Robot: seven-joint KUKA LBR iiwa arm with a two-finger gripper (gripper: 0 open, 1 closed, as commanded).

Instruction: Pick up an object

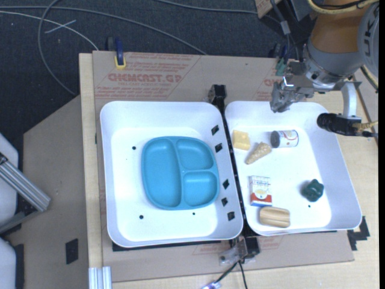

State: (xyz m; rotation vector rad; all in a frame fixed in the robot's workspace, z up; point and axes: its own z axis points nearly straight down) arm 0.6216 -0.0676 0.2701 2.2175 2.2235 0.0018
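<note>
My gripper [280,105] hangs over the far edge of the right bin [343,179], above its back left part, with nothing visible between its fingers. Below it in the bin lie a small white can with a dark end [284,138], a pale yellow cheese block [241,139] and a tan wedge-shaped piece [258,153]. Nearer the front lie a red and white carton [260,191] and a tan bread roll [274,217]. A dark green lump [312,189] sits toward the right side.
The left bin [120,131] holds a blue divided plate [180,172]. A black clip-lined divider [224,155] runs between the bins. Cardboard [150,71] lies under both bins, with a blue and yellow clamp [119,52] at its back left.
</note>
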